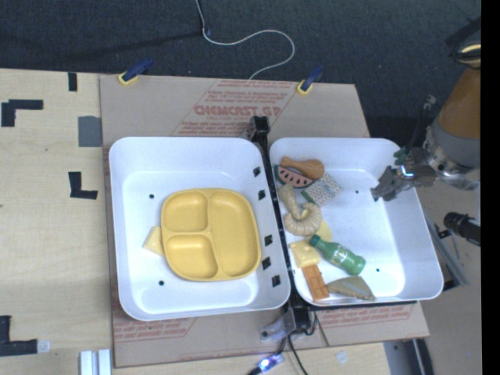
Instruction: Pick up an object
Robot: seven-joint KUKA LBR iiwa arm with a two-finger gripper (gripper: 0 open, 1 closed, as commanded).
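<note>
Evidently early in the pick: tool [388, 184] poised over the 3 o'clock rim of the right bin [406, 276], at the end of the grey arm [457, 143] reaching in from 3 o'clock, orange band just above the wrist. Nothing visible between the tips; whether released or clenched, cannot tell at this size and slant.

Candidates all piled along the 9 o'clock side of that bin, well apart from the tool, likely where earlier drops or slides left them against the wall. From 12 down to 6 o'clock: a toy drumstick [303, 167] touching a watermelon slice [298, 178], a grey patterned pouch [325, 187] just beside, a pale croissant-like piece [300, 216], a green bottle [338, 255] lying tilted with neck toward 10 o'clock, an orange block [314, 280], and a tan wedge [350, 289] near the 6 o'clock wall.

Left bin [133, 233] holding a yellow divided tray [211, 233] at its centre, lying over a yellow triangular piece [152, 241] that pokes out at 9 o'clock.

Probably best target: the bottle, clearest of neighbours on its 3 o'clock side. Risk: crowding against the wall, a round body rolling under closing tips.

Both bins resting on cardboard [234, 108] clamped to the worktop [47, 209].
</note>
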